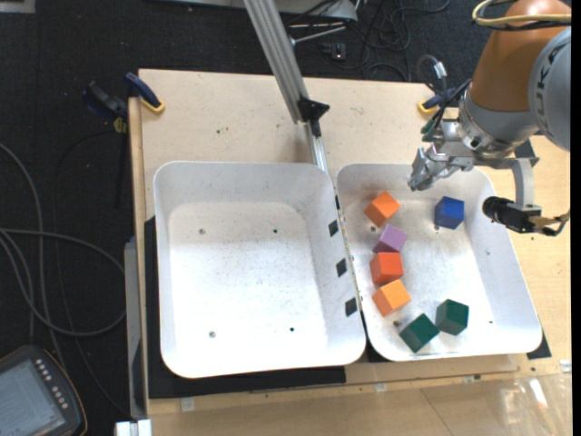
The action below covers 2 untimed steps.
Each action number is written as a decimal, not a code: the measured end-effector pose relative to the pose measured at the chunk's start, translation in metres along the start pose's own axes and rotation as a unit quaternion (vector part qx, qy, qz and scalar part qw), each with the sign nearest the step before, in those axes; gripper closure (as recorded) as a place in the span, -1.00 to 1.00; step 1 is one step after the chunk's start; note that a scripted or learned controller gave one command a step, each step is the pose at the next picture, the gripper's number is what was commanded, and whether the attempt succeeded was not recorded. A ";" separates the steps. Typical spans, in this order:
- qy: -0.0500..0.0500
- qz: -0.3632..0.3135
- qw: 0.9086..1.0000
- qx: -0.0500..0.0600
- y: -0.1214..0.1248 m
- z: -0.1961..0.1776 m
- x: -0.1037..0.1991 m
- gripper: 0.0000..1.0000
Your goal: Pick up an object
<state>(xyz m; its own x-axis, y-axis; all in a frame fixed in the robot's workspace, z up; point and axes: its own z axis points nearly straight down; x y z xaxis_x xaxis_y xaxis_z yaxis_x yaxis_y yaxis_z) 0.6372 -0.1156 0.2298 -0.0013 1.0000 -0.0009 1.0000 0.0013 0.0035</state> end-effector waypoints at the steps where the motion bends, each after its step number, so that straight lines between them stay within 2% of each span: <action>1: 0.001 -0.003 1.000 0.001 -0.003 -0.010 0.049 1.00; 2: 0.001 -0.003 1.000 0.002 -0.007 0.001 0.102 1.00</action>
<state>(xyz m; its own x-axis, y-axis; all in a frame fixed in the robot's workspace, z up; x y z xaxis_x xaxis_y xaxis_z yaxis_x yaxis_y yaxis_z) 0.6304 -0.0139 0.2286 -0.0077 1.0000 0.0011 1.0000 0.0077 -0.0014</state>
